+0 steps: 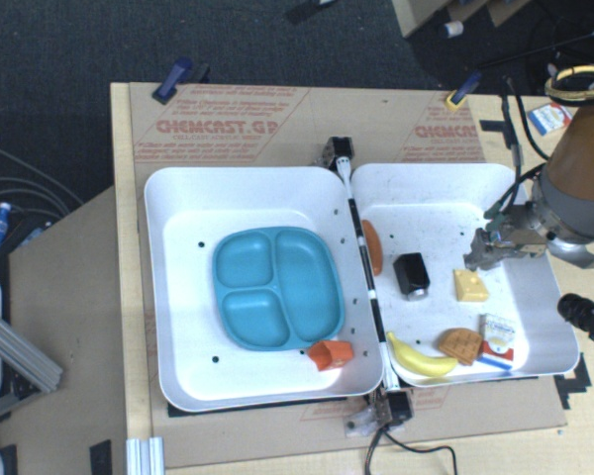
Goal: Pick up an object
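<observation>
Cheese wedge just below claw

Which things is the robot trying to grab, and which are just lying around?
Might get picked, near the gripper in the right bin:
cheese wedge
black block
banana
cookie
orange piece

Just lying about:
blue divided plate and orange block in the left bin
blue clamp

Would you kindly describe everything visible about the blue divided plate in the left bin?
The blue divided plate is a light-blue rounded rectangle, plastic by its look, with three compartments: two smaller ones on its left, one long one on its right. It lies flat, right way up, near the middle of the left bin, slightly turned. An orange block sits at its lower right corner, apparently touching.
</observation>
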You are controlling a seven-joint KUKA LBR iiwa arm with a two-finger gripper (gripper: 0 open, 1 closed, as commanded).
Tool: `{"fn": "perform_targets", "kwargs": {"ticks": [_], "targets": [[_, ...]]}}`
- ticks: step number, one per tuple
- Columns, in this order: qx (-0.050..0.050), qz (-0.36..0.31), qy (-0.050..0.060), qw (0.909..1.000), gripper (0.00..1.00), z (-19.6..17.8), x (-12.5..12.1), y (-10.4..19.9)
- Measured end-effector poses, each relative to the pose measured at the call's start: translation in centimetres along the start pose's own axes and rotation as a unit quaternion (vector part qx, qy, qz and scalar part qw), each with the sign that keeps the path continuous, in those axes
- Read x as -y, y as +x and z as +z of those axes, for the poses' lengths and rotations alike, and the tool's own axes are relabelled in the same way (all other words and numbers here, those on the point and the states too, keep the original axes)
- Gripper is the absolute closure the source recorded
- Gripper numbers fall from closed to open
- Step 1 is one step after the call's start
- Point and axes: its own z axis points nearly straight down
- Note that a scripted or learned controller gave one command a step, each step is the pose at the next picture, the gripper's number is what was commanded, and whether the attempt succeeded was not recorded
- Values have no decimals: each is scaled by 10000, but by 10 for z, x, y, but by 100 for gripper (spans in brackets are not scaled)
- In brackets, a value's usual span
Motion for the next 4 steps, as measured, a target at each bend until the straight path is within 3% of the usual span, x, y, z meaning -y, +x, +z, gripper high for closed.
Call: {"fn": "perform_targets", "kwargs": {"ticks": [1, 2, 3, 4], "targets": [[2, 0, -2, 10000, 100, -18, -1, -5], [0, -2, 9, 10000, 100, -31, 23, -38], [-8, -5, 16, 10000, 100, -23, 16, -20], [3, -9, -5, 10000, 100, -16, -37, -31]]}}
